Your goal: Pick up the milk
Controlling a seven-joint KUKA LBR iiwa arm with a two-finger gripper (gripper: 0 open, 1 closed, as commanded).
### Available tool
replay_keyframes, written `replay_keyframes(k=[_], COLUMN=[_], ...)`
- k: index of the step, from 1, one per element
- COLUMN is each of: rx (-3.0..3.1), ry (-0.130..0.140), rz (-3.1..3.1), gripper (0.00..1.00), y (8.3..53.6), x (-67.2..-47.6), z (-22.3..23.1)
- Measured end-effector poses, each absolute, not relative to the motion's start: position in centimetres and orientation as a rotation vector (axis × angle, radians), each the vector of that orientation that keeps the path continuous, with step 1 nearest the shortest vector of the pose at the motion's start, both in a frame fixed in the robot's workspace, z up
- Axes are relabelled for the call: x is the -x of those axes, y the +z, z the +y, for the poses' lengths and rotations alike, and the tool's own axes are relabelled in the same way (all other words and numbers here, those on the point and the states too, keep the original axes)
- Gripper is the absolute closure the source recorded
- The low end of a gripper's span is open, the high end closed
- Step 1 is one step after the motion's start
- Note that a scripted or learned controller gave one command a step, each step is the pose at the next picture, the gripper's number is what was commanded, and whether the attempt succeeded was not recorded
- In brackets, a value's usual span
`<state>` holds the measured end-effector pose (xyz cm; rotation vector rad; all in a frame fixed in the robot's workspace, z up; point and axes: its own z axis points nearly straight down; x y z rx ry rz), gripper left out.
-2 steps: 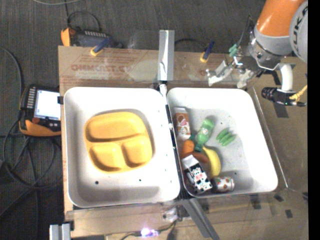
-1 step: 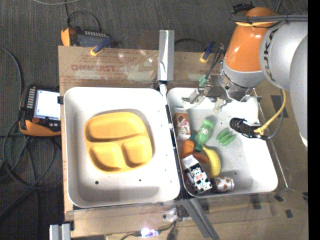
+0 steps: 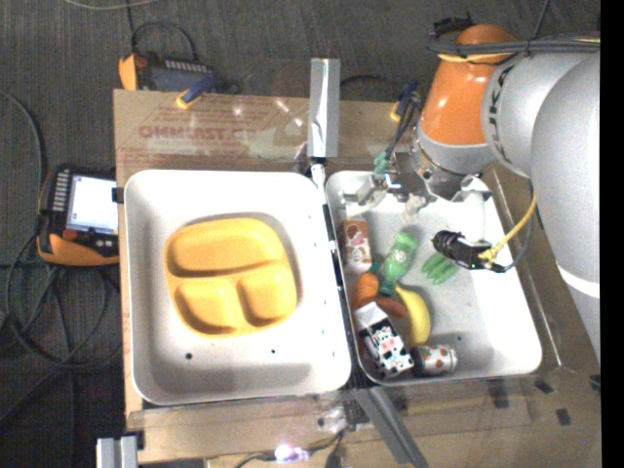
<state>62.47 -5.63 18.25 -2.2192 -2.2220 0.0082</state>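
The milk (image 3: 386,344), a small white carton with black spots, lies at the front left of the right bin (image 3: 507,334), tilted against the bin wall. It touches an orange (image 3: 366,289) behind it and a banana (image 3: 417,316) to its right. My gripper (image 3: 392,195) hangs over the back left of the right bin, well behind the milk. Its fingers are spread, with nothing between them.
Around the milk lie a green bottle (image 3: 398,256), a brown-and-white packet (image 3: 356,243), a green pod-like piece (image 3: 441,269) and a metal can (image 3: 437,360). The left bin (image 3: 146,359) holds a yellow divided tray (image 3: 232,272).
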Motion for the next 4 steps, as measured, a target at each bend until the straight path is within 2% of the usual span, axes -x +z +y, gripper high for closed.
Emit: replay_keyframes(k=[1,2,3,4], rx=[2.185,2.212,2.229,2.141], ry=[0.006,0.003,0.007,0.007], rz=[-2.259,-2.226,-2.213,-2.301], gripper=[0.00,0.00,0.00,0.00], y=[18.3,22.4,18.3,18.3], x=[-62.6,-59.1,-60.3,-65.2], z=[-6.0,-1.2,-5.6,-3.5])
